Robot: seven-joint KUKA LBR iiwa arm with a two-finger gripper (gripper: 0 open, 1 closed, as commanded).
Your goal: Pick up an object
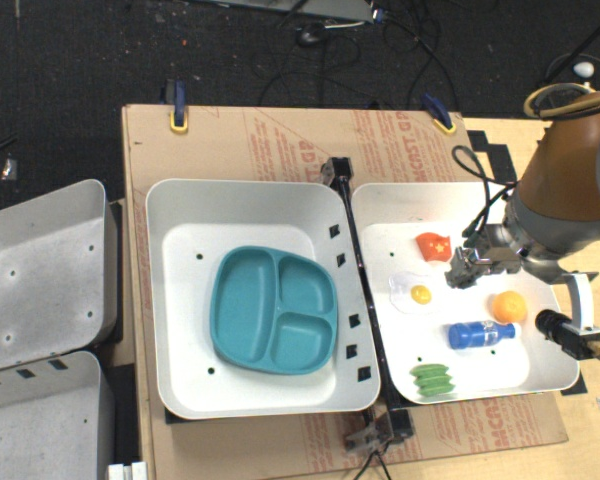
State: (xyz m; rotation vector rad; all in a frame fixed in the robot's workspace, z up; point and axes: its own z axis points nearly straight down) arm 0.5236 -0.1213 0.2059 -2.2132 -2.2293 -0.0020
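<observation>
Bring your tool (464, 270) straight down on the orange ball (508, 307) beside it; finger state unreadable.

Dark speckled floor (60, 58); cables (400, 38); cardboard sheet (250, 143) clamped on bench; metal panels (40, 268) left.

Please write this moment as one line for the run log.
gripper: above right bin, holding nothing seen | nearest: red object | left bin: teal divided plate

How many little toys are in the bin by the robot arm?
5: red toy at the back, yellow piece left, orange ball right, blue bottle below it, green toy in front. The arm may hide more.
</observation>
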